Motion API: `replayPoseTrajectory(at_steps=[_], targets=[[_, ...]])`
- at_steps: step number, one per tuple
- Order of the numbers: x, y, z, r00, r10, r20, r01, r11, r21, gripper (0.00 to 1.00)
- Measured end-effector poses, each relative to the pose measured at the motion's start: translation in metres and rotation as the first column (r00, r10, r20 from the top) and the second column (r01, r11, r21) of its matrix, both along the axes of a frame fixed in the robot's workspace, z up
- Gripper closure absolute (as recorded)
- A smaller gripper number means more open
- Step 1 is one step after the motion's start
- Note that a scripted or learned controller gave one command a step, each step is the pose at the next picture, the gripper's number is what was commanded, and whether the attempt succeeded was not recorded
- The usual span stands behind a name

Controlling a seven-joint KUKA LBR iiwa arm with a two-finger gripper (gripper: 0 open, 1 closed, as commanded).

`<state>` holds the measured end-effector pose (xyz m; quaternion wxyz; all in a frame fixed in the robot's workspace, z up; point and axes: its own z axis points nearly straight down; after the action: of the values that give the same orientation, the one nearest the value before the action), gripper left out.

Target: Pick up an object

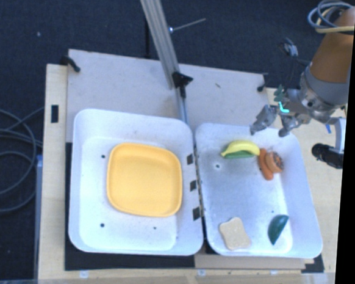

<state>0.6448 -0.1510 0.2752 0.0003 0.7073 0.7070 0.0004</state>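
Hand (273,124) spread open above right bin's (303,179) far rim.

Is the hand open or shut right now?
Open. The hand hangs above the right bin's far edge with its two fingers spread apart and nothing between them.

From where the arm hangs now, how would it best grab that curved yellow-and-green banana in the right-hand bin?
Probably across the middle of the curved yellow-and-green banana, coming straight down from above. It lies flat on the floor of the right white bin, running roughly left to right, so fingers closing across its narrow width would fit. The orange toy sits close to its right end, so the middle or left half looks safer. The two-finger gripper hovers just above-right.
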Motion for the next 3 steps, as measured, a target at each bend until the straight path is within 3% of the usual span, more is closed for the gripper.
replayPoseTrajectory(at_steps=[1, 3], targets=[[0.000, 0.000, 0.000, 1.000, 0.000, 0.000, 0.000, 1.000, 0.000, 0.00], [0.004, -0.009, -0.090, 1.000, 0.000, -0.004, 0.000, 1.000, 0.000, 0.00]])
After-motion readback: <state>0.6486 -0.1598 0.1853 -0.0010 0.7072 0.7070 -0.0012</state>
